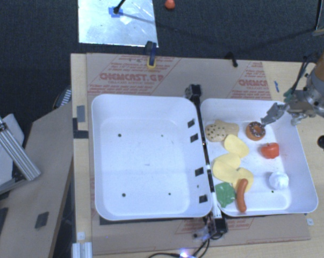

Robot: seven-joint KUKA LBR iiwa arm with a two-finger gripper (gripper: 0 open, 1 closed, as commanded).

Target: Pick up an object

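I see my pincer (271,115) hovering at the right bin's (299,160) one o'clock corner; I cannot tell its opening. The doughnut (255,130) lies just beside it at seven o'clock.

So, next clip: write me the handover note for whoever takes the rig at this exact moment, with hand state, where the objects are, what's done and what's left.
Hand: hovering over the upper right part of the right bin, just right of the donut, with nothing visibly held.
Objects: all lie in the right bin. Cookie and donut sit near the top, the red piece and white piece along the right, yellow pieces in the middle, green piece and sausage at the bottom.
Done: no pick yet.
Left: grasp one object and lift it; the donut looks nearest.
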